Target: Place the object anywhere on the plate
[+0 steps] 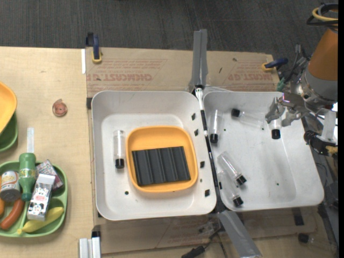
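Observation:
An orange plate [159,134] lies in the left bin [105,117], with a black ridged block [161,164] resting on it. A clear tube with a black cap [118,150] lies on the bin floor just left of the plate. My gripper [278,117] hangs over the far right part of the right bin [293,195]. A short clear tube with a black cap [276,131] hangs down from between its fingers, and the fingers look shut on the tube's upper end.
Several more capped tubes lie in the right bin: one near the back [244,115], one along the left wall [213,127], one in the middle [231,169], one at the front left [235,199]. A green tray of toy food [32,198] sits far left.

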Controlling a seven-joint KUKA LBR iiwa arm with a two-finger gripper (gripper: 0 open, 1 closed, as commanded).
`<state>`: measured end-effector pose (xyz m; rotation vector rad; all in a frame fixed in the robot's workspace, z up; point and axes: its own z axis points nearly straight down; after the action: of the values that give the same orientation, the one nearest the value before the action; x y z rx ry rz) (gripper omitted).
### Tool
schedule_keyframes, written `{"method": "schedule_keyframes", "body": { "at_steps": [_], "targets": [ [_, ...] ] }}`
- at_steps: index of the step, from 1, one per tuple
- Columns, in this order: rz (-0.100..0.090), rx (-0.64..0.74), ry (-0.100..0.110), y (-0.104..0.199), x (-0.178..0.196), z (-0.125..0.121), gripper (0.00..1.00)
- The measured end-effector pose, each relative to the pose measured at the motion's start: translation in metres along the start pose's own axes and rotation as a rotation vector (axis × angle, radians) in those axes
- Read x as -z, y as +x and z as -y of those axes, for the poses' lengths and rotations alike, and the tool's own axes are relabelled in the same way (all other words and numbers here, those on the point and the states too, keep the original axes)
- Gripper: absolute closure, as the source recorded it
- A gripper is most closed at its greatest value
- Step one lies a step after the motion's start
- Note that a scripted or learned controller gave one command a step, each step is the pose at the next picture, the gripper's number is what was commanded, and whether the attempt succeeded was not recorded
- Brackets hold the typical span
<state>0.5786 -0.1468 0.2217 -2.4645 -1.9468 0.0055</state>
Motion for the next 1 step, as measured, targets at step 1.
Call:
{"method": "schedule_keyframes", "body": {
  "at_steps": [1],
  "targets": [
    [0.0,0.251,-0.002,-0.0268,-0.0062,-0.0383,1.0]
  ]
}}
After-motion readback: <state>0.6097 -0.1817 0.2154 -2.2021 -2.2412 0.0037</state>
